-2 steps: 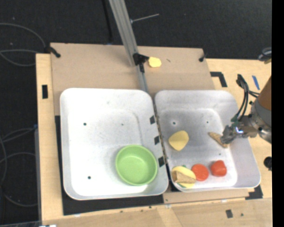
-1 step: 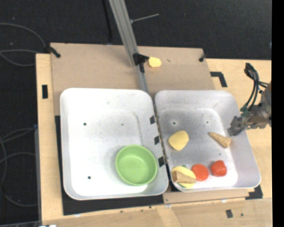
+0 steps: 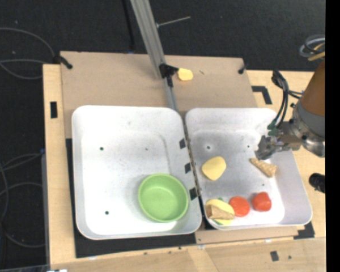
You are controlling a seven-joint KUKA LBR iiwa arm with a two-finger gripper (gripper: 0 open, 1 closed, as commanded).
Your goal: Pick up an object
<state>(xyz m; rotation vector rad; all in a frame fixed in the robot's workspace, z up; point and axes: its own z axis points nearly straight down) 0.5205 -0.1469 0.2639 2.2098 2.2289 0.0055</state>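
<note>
The right bin [image 3: 232,123] holds a yellow rounded piece [image 3: 213,168] near its middle. A tan wedge-shaped piece [image 3: 263,166] lies toward the right wall. Along the front edge sit a yellow and tan item [image 3: 220,211], a small red-orange ball [image 3: 239,206] and a red piece [image 3: 262,202]. My gripper [image 3: 266,147] hangs over the right side of this bin, just above and behind the tan wedge. Nothing shows between its tips. A green bowl [image 3: 163,196] sits in the left bin [image 3: 113,140] at its front right.
A metal pole [image 3: 150,38] slants up from the bench between the bins. A small yellow object [image 3: 185,74] lies on the board behind the bins. Cables [image 3: 281,103] trail along the arm at the right.
</note>
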